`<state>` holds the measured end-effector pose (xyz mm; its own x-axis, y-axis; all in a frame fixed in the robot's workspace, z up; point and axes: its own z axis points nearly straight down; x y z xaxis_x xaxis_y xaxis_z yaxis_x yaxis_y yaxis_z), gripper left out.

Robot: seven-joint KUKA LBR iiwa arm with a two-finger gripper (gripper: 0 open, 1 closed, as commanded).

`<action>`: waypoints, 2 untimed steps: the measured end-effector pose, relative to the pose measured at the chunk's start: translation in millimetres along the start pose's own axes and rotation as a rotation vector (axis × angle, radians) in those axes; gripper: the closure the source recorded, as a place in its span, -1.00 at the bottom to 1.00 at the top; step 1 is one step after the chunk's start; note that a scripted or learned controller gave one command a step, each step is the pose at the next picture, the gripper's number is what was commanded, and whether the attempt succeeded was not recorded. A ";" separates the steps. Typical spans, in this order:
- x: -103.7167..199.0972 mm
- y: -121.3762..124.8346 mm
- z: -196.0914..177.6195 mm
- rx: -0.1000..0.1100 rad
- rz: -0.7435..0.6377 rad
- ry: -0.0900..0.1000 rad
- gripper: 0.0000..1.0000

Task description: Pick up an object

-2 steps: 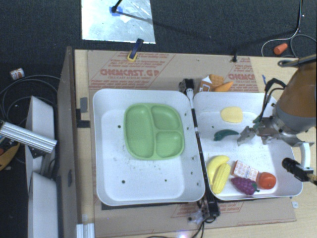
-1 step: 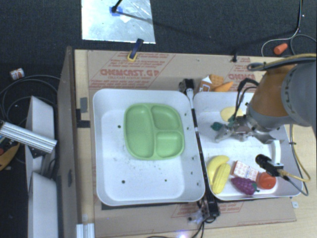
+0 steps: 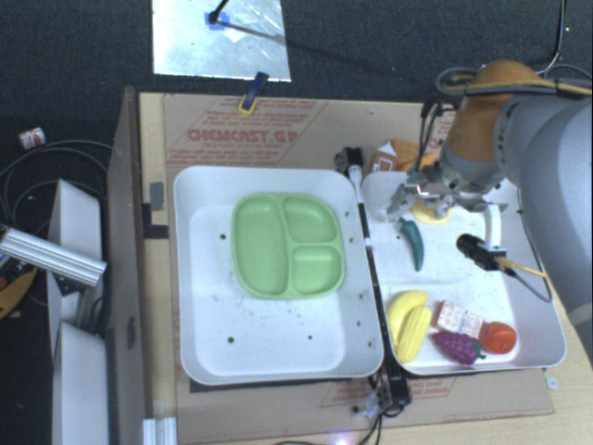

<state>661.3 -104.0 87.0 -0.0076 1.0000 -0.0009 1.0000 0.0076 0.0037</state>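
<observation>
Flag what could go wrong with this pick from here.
1. The claw sits over a yellow piece right beside the green pepper; it may nudge the pepper or catch both.
2. That piece lies near the right bin's far wall, so a finger could hit the wall.
3. The banana, grapes and tomato are bunched together, which could make a later grasp hard.
</observation>
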 end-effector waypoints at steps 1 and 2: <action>-4.1 -20.5 2.4 0.003 0.007 0.000 -1.00; 10.3 -50.2 -2.8 0.005 0.007 0.001 -1.00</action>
<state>611.0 -94.1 89.6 -0.0006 1.0000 -0.0001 1.0000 0.0006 -0.0008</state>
